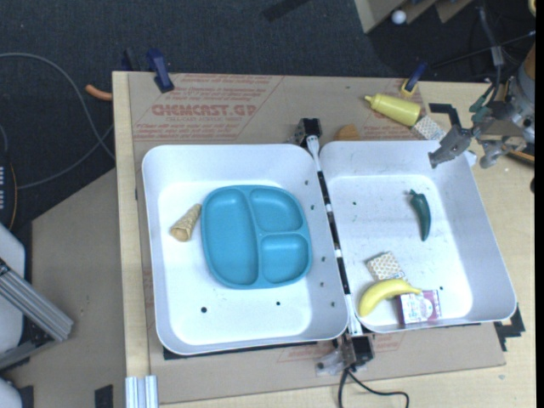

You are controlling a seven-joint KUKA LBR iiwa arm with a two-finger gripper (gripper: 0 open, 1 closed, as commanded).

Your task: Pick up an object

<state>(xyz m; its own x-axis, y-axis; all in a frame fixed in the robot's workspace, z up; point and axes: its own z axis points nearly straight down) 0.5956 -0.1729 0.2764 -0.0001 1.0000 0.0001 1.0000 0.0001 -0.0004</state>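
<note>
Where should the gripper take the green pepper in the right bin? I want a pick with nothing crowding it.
Probably across the green pepper at its thicker middle, coming straight down. It lies flat and lengthwise on the right bin floor, narrow from side to side, with bare floor on both flanks. The gripper sits at the bin's far right corner.

Two white bins, left (161,228) and right (484,228), side by side on a cardboard sheet (212,109) printed with red lettering. Yellow bottle (393,107) lies on the sheet behind the right bin. Blue clamps at the sheet's back edge, one left (158,68), one right (414,77). Dark carpet (59,24) around, with a cable (51,66) looping at left.
</note>
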